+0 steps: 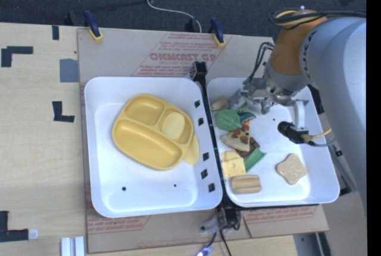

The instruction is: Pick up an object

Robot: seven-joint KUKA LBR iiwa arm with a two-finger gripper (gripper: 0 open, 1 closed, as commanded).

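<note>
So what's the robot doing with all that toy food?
The arm reaches in from the right, and its gripper hangs over the far end of the right bin, just above the pile of toy food. Close under it lie a green leaf and a pizza slice; nearer the front sit a cheese block, a bread roll and a toast piece. I can't see anything in its grip. The left bin holds a yellow tray.

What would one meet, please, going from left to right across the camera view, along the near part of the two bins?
Left bin → yellow tray → cheese block → bread roll → toast slice → right bin's rim.
</note>
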